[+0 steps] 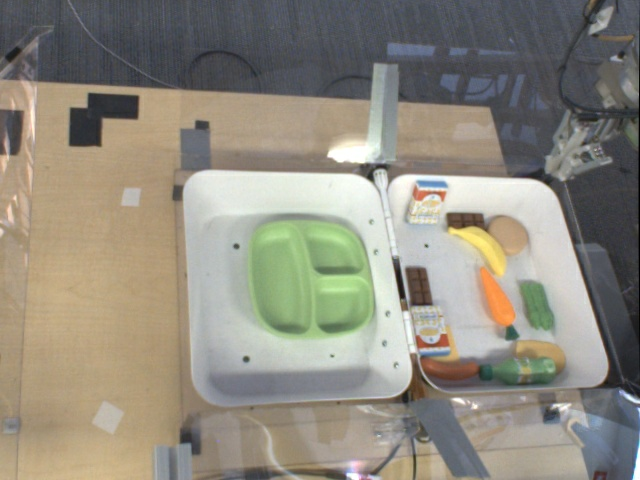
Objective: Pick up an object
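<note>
My gripper [580,153] hangs at the far right, above the bench just outside the back right corner of the right bin [570,230], with nothing under it. In that bin lie a yellow banana [481,248], an orange carrot [497,298], a green cucumber [537,305], a beige bun [508,234], two small cartons [427,201] [430,330], two chocolate bars [465,222] [418,286], a red sausage [452,370] and a green bottle [518,371]. The gripper is well apart from all of them.
The left bin [215,268] holds a green divided plate [305,278]. A metal post [383,118] stands behind the seam between the bins. Cables [590,38] hang at the top right near the arm. Wooden bench surface [90,268] spreads to the left.
</note>
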`<state>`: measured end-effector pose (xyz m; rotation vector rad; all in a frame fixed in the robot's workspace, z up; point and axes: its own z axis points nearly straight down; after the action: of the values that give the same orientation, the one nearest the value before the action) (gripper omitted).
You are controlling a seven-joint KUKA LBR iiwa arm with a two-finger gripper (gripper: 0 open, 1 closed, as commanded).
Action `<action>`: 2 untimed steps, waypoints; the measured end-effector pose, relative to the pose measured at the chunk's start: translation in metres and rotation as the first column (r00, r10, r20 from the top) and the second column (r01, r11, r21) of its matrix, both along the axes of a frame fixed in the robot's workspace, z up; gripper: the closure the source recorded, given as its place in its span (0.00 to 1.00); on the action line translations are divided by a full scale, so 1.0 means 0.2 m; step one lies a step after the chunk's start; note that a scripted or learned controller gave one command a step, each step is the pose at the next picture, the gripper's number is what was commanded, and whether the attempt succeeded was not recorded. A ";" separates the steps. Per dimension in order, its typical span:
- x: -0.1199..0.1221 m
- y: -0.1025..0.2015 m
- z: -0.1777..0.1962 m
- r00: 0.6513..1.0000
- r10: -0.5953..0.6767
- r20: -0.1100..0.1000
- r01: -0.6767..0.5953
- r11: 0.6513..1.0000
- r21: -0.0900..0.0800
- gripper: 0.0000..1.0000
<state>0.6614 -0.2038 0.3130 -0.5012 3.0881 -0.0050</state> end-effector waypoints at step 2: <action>0.05 0.93 -0.07 0.999 -0.052 0.003 0.052 0.999 0.006 1.00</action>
<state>0.6711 -0.0170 0.2981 -0.4209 3.0963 0.0027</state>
